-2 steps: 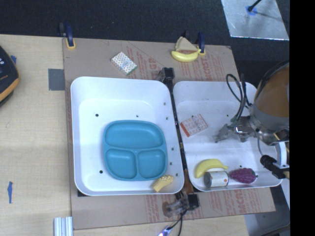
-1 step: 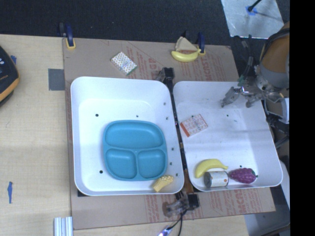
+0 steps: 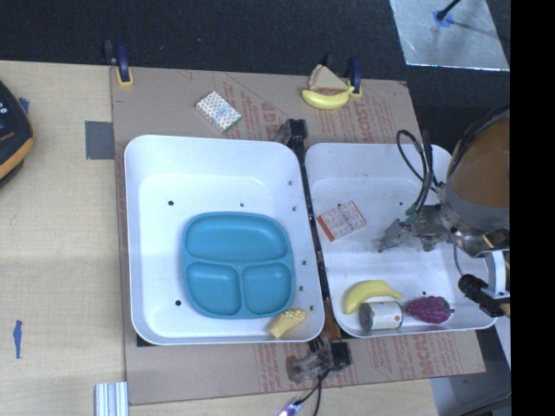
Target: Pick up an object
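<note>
Candidates sit in the right bin [image 3: 347,159]: banana [image 3: 370,293], small can [image 3: 381,315] touching it just below, purple grape bunch [image 3: 427,309] just beside the can, all packed against the near wall. A red-and-white packet [image 3: 342,221] lies flat mid-bin, well apart from that cluster.

Tool [image 3: 408,232] hangs over the bin's middle right, between packet and cluster, nothing between its fingers. Whether it is spread wide or narrow I cannot tell; it reads as a dark blur.

Risks as I judge them:
- Cluster too tight: a finger lands on the can or the banana instead of beside it and shoves things apart.
- Near wall blocks a finger on that side.
- Packet is flat, so fingers likely skate over it.
- Can lies on its side and may roll out of a pinch.

Left bin [image 3: 139,232] has a blue tray [image 3: 238,263] and a yellow piece [image 3: 287,321] at the near edge. A second banana [image 3: 326,98] and a patterned packet [image 3: 218,110] lie on the table outside the bins.
</note>
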You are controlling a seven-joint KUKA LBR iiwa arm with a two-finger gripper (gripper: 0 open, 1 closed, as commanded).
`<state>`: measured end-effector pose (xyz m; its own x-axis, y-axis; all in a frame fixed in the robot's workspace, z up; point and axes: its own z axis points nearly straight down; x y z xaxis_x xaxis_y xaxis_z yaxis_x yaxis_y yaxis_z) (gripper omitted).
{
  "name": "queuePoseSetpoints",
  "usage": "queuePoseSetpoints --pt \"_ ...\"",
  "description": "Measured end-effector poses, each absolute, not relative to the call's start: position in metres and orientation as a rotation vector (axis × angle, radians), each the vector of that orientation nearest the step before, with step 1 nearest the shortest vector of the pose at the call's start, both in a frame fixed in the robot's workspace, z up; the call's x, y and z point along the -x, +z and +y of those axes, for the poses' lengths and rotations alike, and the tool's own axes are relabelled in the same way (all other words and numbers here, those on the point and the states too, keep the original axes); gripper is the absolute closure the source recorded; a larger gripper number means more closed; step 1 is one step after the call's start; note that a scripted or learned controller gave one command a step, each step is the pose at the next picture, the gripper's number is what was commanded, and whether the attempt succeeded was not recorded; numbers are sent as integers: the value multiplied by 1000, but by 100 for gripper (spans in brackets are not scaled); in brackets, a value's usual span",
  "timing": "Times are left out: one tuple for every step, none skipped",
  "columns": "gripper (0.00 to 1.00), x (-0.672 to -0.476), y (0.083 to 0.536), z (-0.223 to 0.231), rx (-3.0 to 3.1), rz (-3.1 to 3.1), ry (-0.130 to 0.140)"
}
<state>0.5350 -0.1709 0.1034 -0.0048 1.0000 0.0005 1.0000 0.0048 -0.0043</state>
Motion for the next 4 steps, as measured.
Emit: queuePoseSetpoints --pt "0 -607 130 -189 2217 -2226 1" --pt "0 -608 171 -140 2215 -2226 1" --pt "0 -615 98 -100 2220 -2229 -2" --pt "100 -615 109 -99 2214 -2232 -4"
